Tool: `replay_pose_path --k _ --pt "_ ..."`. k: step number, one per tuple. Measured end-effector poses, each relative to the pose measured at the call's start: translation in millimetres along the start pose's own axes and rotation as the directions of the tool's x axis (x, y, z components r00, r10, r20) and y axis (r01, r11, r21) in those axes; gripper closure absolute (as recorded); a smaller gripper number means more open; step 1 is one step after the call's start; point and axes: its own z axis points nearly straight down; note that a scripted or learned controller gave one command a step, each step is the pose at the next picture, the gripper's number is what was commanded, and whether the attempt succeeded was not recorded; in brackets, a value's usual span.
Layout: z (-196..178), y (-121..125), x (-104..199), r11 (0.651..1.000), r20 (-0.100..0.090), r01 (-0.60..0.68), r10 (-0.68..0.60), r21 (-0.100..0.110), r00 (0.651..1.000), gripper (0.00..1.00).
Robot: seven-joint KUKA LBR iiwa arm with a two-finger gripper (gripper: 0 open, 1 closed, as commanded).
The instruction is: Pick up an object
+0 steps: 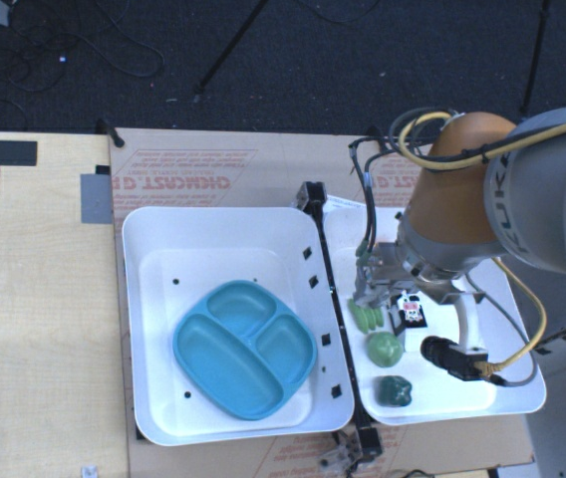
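Patience is the thing here: the gripper [371, 302] hangs low in the right bin [522, 391], just over a light green ridged piece [366, 318] near the divider, with a round green ball [385, 348] just beside it and a darker green lump [395, 390] nearer the front rim. Whether the jaws are spread or pressed together I cannot tell, as the wrist hides them. A good grasp probably means settling squarely on one piece, away from the wall; the blue divided plate [245, 349] lies in the left bin [153, 247].
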Motion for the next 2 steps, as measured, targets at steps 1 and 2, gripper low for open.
replay_pose_path --k 1,2 --pt "-13 2 56 1.0 0.002 0.001 -0.001 -0.002 1.0 1.0" --pt "-23 -5 112 1.0 0.002 0.002 -0.002 -0.002 1.0 1.0"
